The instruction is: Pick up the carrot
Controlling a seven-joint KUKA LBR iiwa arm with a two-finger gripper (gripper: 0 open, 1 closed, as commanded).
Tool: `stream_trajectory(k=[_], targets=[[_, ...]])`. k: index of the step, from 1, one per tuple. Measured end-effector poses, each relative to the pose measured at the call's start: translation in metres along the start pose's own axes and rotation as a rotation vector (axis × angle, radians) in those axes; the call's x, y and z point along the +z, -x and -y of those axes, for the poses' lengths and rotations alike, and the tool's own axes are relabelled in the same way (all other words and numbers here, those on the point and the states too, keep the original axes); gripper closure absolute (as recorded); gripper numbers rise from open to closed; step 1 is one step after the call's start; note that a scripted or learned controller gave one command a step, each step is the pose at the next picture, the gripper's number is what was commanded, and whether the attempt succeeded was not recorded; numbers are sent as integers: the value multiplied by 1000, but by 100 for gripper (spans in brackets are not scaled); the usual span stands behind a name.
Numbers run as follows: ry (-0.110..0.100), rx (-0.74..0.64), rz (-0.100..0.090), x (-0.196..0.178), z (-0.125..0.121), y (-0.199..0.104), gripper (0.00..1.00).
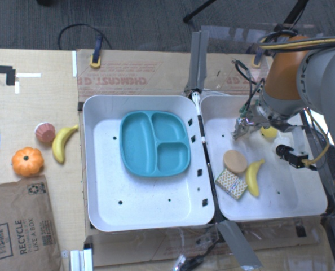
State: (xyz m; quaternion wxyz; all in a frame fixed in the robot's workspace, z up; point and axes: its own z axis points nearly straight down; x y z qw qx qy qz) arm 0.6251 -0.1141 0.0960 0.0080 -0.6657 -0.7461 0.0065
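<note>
A: Grey carpet at top of frame, tabletop (38,72) below it with two white bins side by side.
B: Gripper?
A: Gripper (242,126) sits low in the right bin (291,205), upper part. Grasp state: can't tell.
B: Carrot?
A: Can't pick one out. Right bin has a banana (253,177), a tan disc (235,161) and a patterned block (232,183). Left bin (100,168) holds a teal divided plate (155,143).

Grey, rounded arm (325,75) casing, smooth and matte, with a broad orange band (285,75) above the wrist. Yellow and black cables looped over the top of the orange section, thin dark wires trailing down beside it. Small metallic tool (242,127) at the end, dull silver with dark details, finer parts too small to make out.
</note>
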Motion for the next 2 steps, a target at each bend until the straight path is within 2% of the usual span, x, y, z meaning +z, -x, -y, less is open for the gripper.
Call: stream_trajectory(k=[1,2], targets=[[20,-69,5,-95,12,-52,100],[16,-308,5,-85,69,8,100]])
